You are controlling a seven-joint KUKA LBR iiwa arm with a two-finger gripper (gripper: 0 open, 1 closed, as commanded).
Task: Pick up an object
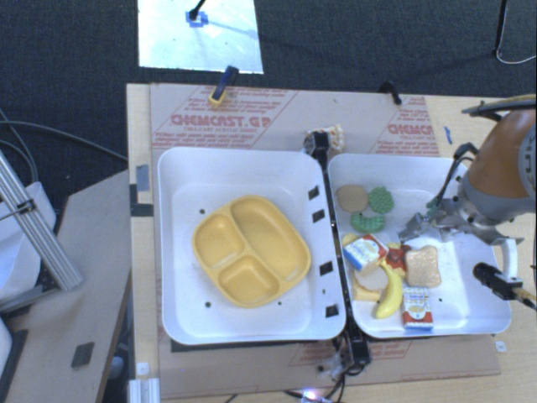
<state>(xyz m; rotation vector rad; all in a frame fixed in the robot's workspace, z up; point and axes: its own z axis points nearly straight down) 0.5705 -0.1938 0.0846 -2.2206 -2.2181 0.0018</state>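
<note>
Reaching in from the right, the grey arm (503, 175) with its orange band hangs over the right bin (470, 309). Its gripper (417, 225) sits low above that bin's middle, just right of the green pieces and just above the toast slice. Whether the gripper is parted or closed cannot be told from this view, and nothing can be made out held in it.

Contents of the right bin, 7 items noted:
- 1 round tan cookie (352, 197) near the upper left corner.
- 2 green pieces (374, 209), touching the cookie's right and lower sides.
- 1 blue and white carton (364, 251) at the left side.
- 1 toast slice (423, 265), right of the carton.
- 1 banana (390, 295), lying below the carton and beside the toast.
- 1 red and white box (417, 306), at the lower edge, touching the banana's right side.

A small red item lies between the carton and the toast; its kind cannot be told.

The left bin (180, 309) holds 1 yellow tray (250, 250) with 3 compartments, set at a slant near the middle.
</note>
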